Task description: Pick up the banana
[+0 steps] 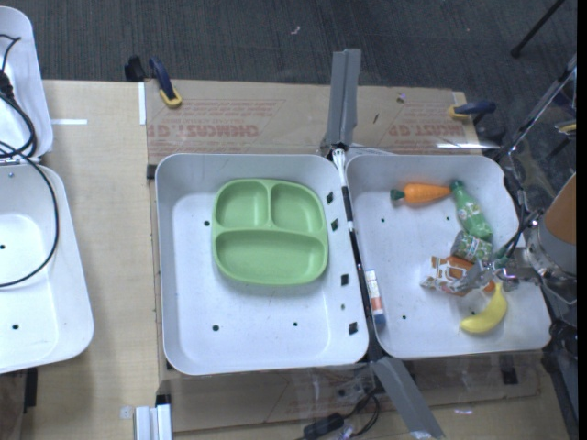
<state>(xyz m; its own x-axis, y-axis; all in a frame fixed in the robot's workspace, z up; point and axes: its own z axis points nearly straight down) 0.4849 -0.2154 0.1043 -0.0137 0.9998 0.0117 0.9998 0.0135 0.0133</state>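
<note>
The yellow banana lies curved near the front right corner of the right bin. My gripper reaches in from the right edge and hangs just above the banana's upper end, over a crumpled orange and white packet. I see nothing of the banana lifted; it rests on the bin floor.
A green bottle and an orange carrot lie at the back of the right bin. A marker rests along its left wall. The left bin holds a green divided plate. A grey divider post stands behind the bins.
</note>
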